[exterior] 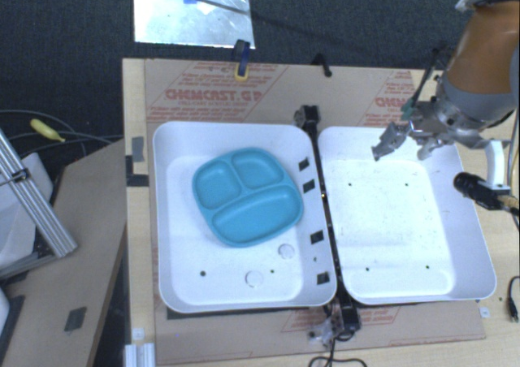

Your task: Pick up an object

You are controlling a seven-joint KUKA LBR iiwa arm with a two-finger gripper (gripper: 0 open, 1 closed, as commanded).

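- Camera view: a blue divided plate [246, 195] lies flat in the left bin [175, 276], slightly toward 12 o'clock of its centre.
- The tool [404, 140] hovers over the right bin [479, 276] at its 12 o'clock edge, well apart from the plate, fingers spread, holding nothing.
- The plate looks like light, stiff, smooth plastic, likely slippery; its raised rim or a divider ridge seems the only pinchable part.

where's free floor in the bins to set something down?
Right bin: floor bare from the centre divider to its right wall; the tool hovers at its far edge. Left bin: blue plate fills the middle; bare strip along its near wall.
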